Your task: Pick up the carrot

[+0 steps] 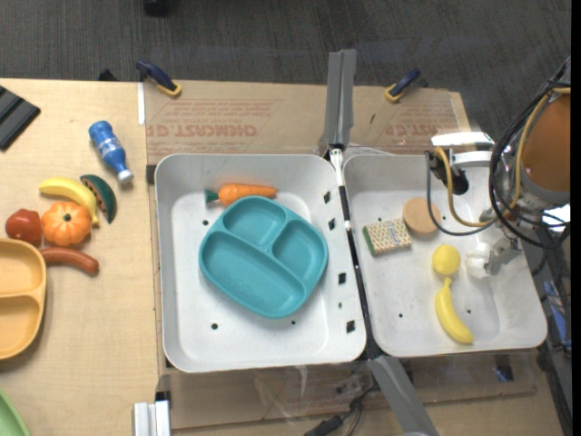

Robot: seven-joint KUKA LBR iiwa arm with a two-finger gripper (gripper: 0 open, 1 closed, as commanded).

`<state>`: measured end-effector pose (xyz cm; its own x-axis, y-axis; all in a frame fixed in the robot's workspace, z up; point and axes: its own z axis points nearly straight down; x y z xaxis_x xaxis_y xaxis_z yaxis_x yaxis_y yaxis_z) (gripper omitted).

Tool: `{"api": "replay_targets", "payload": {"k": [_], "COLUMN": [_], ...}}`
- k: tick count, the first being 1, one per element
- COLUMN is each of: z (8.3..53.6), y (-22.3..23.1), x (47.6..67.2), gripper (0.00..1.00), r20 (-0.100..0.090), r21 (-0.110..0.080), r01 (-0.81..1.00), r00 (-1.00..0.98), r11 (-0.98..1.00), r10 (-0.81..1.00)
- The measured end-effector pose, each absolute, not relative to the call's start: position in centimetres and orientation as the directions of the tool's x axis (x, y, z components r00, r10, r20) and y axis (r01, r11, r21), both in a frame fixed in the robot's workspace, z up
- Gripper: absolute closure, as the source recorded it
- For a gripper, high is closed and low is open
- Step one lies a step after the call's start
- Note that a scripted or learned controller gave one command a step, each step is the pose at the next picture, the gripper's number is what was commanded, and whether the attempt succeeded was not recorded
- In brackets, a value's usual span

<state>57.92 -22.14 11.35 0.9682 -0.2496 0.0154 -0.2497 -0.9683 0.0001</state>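
Our gripper (495,260) hangs low over the right bin (508,334), and we cannot tell how it is set or if it has hold of anything. Just beside it sit a lemon (445,260) and a banana (451,314). The carrot (243,192) lies far off in the other bin (182,334), touching the blue plate (263,257), so we think we should lift up, cross over, and come down carefully along the carrot without bumping the plate.

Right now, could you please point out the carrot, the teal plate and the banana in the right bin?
carrot (247,192): camera view, middle of its orange body.
teal plate (238,273): camera view, floor of its largest compartment.
banana (450,316): camera view, middle of its curved body.
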Motion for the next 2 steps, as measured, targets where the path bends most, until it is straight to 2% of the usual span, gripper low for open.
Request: {"api": "replay_targets", "payload": {"k": [1, 2], "z": [9.4, 14.1], "y": [-21.0, -20.7], "x": [63.4, 53.8], "gripper": [0.0, 0.0], "r20": [0.003, -0.003], "r21": [-0.006, -0.005], "r01": [-0.251, -0.261], "r00": [0.968, 0.965], "r11": [-0.968, -0.965], "r10": [-0.251, -0.261]}}
